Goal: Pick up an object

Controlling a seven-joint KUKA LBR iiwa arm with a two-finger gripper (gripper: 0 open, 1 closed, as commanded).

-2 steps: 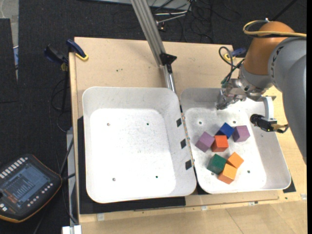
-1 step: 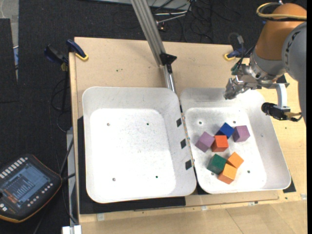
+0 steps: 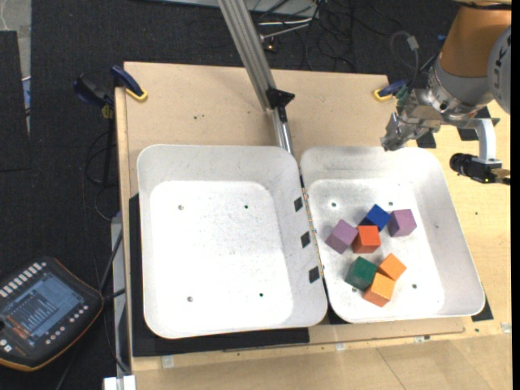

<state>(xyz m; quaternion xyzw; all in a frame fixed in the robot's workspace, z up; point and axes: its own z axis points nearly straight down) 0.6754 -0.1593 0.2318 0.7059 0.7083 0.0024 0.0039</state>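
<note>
The arm [image 3: 479, 35] was cut off by the top and right edges. The gripper [image 3: 398, 136] was blurred. The teach pendant [image 3: 41, 311] ran past the left edge.

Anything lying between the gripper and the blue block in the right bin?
No. In the camera view, just bare white bin floor runs from the gripper at the bin's far rim down to the blue block.

We note seven small blocks [image 3: 370, 253] clustered in the right bin [image 3: 455, 218]: two purple, blue, red-orange, green, two orange.
</note>
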